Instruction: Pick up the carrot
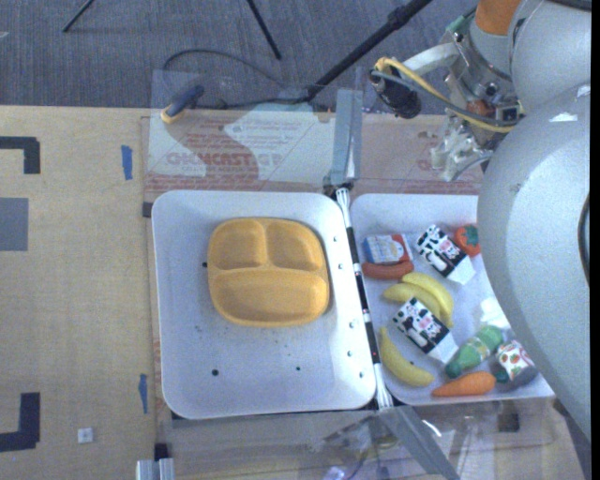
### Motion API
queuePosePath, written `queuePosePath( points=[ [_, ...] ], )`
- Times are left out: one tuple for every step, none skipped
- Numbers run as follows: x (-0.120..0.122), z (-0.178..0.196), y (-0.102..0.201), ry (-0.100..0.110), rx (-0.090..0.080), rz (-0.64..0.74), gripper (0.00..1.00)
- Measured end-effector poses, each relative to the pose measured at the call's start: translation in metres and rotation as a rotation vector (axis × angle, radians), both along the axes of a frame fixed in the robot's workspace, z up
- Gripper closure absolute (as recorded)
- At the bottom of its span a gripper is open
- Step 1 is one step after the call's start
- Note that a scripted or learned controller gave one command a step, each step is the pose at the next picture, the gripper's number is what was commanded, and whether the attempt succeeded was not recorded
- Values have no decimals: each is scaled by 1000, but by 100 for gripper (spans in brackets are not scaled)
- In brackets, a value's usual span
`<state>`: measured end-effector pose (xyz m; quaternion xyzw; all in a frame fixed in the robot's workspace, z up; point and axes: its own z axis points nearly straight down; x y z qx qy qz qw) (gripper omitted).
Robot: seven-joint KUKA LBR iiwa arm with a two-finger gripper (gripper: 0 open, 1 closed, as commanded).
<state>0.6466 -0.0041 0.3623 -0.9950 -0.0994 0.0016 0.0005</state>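
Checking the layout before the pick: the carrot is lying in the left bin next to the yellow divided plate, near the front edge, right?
Not quite. The camera view shows the carrot in the right bin, near its front edge. The yellow divided plate sits in the left bin.

The grey arm was seen reaching in from the right, its bulky links filling that side of the view. The orange band was visible at the top edge, above the wrist. The gripper was held high at the upper right, pointed downward.
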Motion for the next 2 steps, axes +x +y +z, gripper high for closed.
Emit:
queuePosePath(
  points=[
    [-8,0,-53,3,1,2,100],
    [-39,-33,-56,3,1,3,100]
  ],
)
